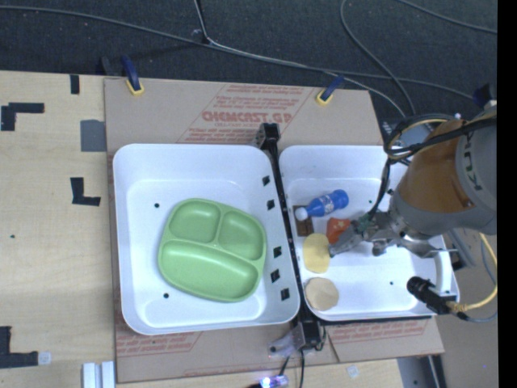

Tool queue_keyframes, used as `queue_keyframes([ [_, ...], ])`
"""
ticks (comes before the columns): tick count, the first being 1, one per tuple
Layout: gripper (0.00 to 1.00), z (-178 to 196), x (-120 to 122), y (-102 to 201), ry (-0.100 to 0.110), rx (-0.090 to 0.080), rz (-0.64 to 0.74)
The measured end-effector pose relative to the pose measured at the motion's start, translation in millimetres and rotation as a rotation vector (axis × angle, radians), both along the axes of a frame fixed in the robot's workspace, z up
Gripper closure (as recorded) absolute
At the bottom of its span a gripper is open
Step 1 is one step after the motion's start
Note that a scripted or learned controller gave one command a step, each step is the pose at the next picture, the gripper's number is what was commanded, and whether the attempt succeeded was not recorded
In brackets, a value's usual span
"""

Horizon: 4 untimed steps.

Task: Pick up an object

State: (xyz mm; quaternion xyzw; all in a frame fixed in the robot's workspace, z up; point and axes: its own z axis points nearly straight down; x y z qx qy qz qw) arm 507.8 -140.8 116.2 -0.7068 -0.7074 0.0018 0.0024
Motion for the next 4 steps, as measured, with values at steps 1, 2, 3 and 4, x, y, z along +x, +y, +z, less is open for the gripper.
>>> queue_keyframes([
  [1, 1.0, 12.4, 1.4, 0.7, -0.003, 0.0, 0.002],
  [2, 1.0, 54.6, 1.9, 4.2, -0.008, -0.001, 0.001],
  [3, 1.0, 107.4, 3.1, 4.2, -0.01, -0.002, 0.001],
  [4, 1.0, 97.6, 2.1, 62.0, -0.005, 0.0, 0.005],
])
